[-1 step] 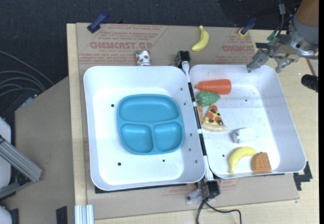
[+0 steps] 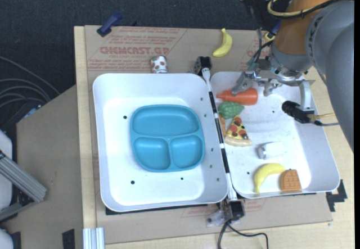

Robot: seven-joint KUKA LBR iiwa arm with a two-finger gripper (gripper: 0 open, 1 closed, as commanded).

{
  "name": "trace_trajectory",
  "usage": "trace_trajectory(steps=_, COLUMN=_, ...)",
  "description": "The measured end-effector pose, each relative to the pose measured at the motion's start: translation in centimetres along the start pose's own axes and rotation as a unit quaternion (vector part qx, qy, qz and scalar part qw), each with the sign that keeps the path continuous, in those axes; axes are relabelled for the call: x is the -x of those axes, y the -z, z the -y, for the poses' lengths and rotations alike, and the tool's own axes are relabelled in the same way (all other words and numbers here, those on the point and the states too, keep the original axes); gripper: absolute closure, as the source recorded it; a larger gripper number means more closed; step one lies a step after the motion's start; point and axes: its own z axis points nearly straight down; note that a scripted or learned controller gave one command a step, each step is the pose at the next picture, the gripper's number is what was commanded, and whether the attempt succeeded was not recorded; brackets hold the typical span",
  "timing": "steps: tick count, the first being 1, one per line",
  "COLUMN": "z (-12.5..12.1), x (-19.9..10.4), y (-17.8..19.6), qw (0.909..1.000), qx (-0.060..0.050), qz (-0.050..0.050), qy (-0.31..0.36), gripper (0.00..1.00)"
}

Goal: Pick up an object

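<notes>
While the task names no particular object, the one nearest the gripper point(image 2: 251, 81) is a toy carrot point(image 2: 241, 96), orange with a green leafy end point(image 2: 229, 109), lying on its side in the far left part of the right bin point(image 2: 315, 146), close to the wall it shares with the left bin point(image 2: 109, 130). The gripper sits just above the carrot's far edge; its thin metal fingers point(image 2: 243, 81) slant down toward the carrot, and I cannot tell whether they are spread or pressed together, nor whether they touch it (nothing visibly sits between them).

Just nearer the camera than the carrot lies a pizza slice point(image 2: 237, 131), against the shared wall. Toward the bin's middle rests a small pale grey piece point(image 2: 269, 149), and along the near wall a yellow banana point(image 2: 266, 174) curves beside a tan waffle-like block point(image 2: 290, 180), the two almost touching.

A blue sectioned tray point(image 2: 166, 136) fills the middle of the left bin.

Beyond the bins, on the brown board point(image 2: 135, 48), a second banana point(image 2: 223, 45) and a small red-and-white object point(image 2: 159, 63) lie well apart.
</notes>
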Motion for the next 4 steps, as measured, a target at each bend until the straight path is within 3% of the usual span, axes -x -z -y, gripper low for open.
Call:
trace_trajectory(steps=1, z=-0.1, x=0.3, y=1.3, qw=1.0000, qx=0.003, qz=0.003, qy=0.000, gripper=1.00)
trace_trajectory(steps=4, z=-0.3, x=0.2, y=4.4, qw=1.0000, qx=0.005, qz=0.004, qy=0.001, gripper=1.00)
